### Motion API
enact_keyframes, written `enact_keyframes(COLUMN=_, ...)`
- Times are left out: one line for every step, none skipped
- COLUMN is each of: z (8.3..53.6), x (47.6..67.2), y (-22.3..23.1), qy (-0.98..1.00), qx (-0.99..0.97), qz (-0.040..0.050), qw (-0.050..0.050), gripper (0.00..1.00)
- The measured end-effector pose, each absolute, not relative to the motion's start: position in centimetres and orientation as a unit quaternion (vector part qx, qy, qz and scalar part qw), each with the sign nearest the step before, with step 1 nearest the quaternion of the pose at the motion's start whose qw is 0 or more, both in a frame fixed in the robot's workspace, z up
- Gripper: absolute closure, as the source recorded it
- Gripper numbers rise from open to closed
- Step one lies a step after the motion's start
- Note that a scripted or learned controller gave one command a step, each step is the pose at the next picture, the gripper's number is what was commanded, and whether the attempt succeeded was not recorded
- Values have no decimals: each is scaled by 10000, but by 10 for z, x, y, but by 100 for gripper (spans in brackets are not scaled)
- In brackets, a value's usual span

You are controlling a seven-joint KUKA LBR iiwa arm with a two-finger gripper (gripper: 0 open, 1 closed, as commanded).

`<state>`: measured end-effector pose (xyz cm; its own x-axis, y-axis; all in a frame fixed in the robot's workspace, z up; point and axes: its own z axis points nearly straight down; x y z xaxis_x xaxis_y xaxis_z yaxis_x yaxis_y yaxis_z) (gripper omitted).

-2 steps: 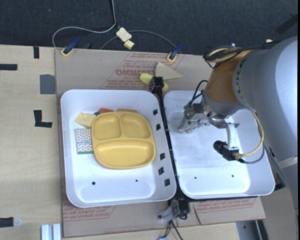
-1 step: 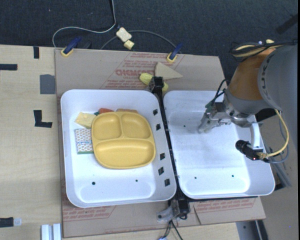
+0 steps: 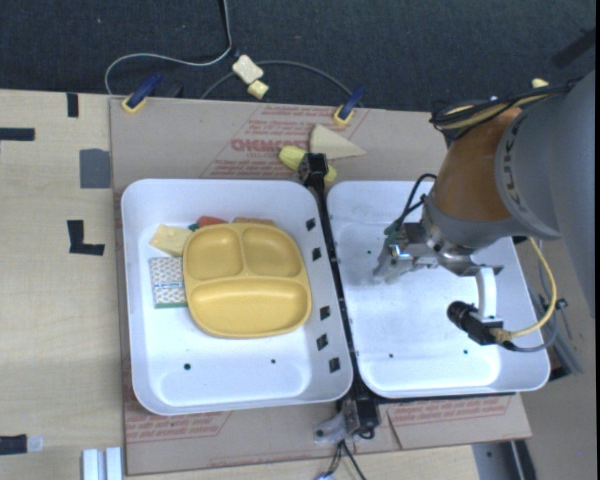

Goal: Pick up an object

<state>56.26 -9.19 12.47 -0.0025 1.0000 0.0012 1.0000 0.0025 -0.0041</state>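
A yellow divided plate (image 3: 246,278) lies in the left bin (image 3: 160,368), covering most of the other items there. A pale yellow wedge (image 3: 169,238) and a checked card (image 3: 166,280) stick out at the plate's left edge, and a sliver of red and green (image 3: 212,222) shows at its top. My gripper (image 3: 392,259) hangs low over the upper left part of the right bin (image 3: 430,363), well apart from the plate. Nothing shows between its fingers.
A black divider (image 3: 327,268) with clips runs between the two bins. Behind the bins, a yellow object (image 3: 294,155) and a tan wedge (image 3: 337,144) lie on the cardboard. Cables and blue clamps (image 3: 140,93) sit at the back edge.
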Motion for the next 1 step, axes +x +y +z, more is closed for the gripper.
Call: enact_keyframes(z=187, x=585, y=-132, qy=-7069, qx=-7073, qz=-9, qw=-27, gripper=100)
